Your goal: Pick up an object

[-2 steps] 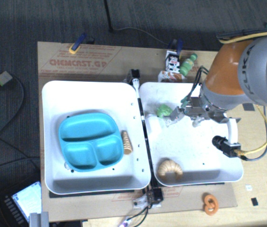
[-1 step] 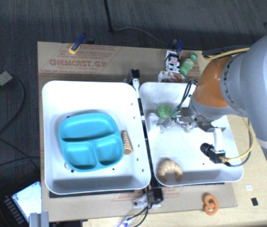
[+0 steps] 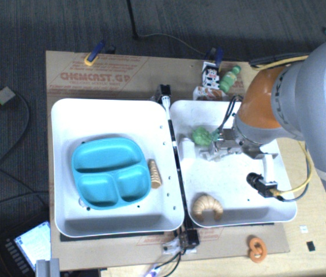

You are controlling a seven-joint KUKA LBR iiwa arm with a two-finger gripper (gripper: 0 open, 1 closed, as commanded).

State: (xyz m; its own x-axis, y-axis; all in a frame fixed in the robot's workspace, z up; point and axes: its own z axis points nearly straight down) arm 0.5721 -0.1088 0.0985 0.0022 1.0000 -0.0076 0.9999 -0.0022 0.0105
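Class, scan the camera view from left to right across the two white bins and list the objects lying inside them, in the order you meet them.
Blue divided tray → small ridged tan piece → green toy → tan croissant-shaped object. The last two lie close in this order.

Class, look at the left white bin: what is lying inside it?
Inside the left bin lie a blue divided tray and, beside it, a small tan ridged piece. Whatever is under the tray is covered.

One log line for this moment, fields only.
arm: over right bin | gripper: beside green toy | grasp: unconfirmed | croissant: untouched
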